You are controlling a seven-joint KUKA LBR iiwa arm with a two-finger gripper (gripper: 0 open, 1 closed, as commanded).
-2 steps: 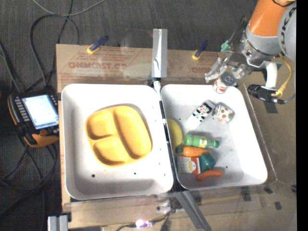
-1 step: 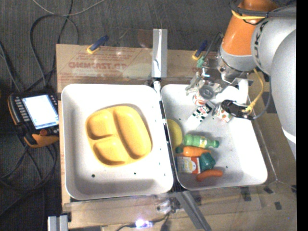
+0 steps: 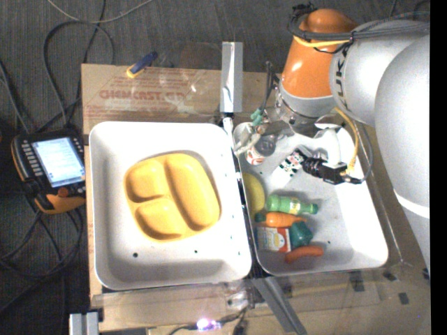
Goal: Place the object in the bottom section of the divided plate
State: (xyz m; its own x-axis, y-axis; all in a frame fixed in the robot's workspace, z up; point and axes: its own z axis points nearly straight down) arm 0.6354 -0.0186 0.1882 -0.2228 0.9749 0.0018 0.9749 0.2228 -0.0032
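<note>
Overhead, arm [image 3: 328, 61] lettering reads "KU", rest hidden; cardboard [image 3: 147, 96] print perhaps "CHEMCAST".

On my feed I see a handheld control pendant [image 3: 50, 165] lying on the dark carpet [image 3: 42, 61] left of the bench, its screen lit. Black cables [image 3: 70, 26] loop across the floor above it. A sheet of brown cardboard [image 3: 150, 93] with red lettering lies behind the left white bin [image 3: 105, 208], and a small blue and yellow thing [image 3: 142, 63] rests on its far edge. A metal strip [image 3: 231, 75] stands behind the seam between the bins.
</note>
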